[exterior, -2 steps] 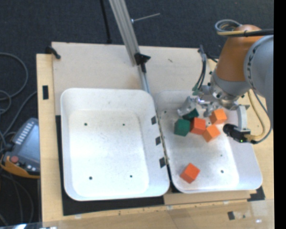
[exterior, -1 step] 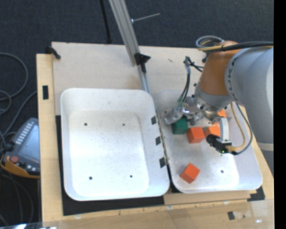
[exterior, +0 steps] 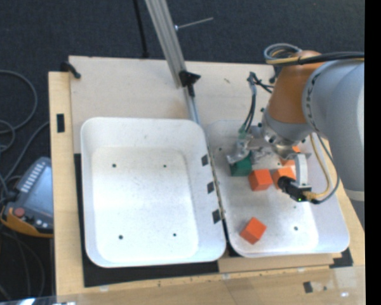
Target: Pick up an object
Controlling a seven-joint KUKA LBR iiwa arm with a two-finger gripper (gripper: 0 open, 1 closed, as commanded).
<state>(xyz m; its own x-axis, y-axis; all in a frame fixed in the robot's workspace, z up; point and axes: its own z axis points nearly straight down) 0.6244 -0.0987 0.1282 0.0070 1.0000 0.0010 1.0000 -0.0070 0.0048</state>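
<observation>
On the worktop (exterior: 127,88), the right bin (exterior: 330,234) holds orange blocks (exterior: 253,230); the gripper (exterior: 244,154), grip state unclear, sits over a green block (exterior: 242,166)

Three blocks (exterior: 254,230) lie in the right bin (exterior: 330,234).

Aluminium post (exterior: 166,33): up and left of the gripper (exterior: 241,156), slanting down toward it. Black clamp (exterior: 189,79) on the post, on the near-left side above the gripper. Pale wooden bench top (exterior: 127,84) spreads left from the gripper. Teach pendant (exterior: 30,197): far left, off the bench, grey with an orange edge. Loose black cables (exterior: 13,110) far left on dark carpet (exterior: 57,18).
</observation>
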